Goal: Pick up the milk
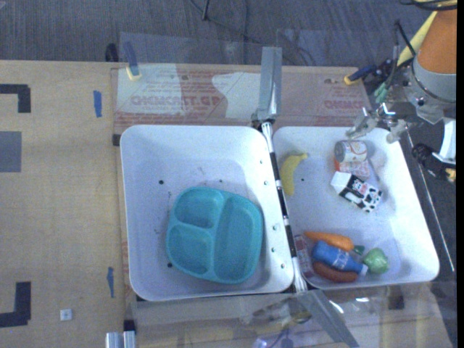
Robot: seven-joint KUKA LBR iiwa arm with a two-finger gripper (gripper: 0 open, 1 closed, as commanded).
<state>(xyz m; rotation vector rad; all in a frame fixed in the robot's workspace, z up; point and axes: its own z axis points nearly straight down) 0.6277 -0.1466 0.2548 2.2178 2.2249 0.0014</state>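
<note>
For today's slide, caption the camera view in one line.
Claw poised at the right bin's far rim, near a can and milk carton; teal tray in left bin.

Single arm entering from the upper right of the camera view. The orange band [439,46] occupies the top right corner, cut off by the frame edge, with the grey wrist section [428,85] directly below it. Dark cables (with one yellow loop at the very top corner) run along the arm's left flank. From the wrist the assembly slants down and to the left, ending in the metallic gripper [375,122], whose slender pale fingers [360,127] point towards the lower left. The gripper's tips lie at the arm's lowest, leftmost extent.
</note>
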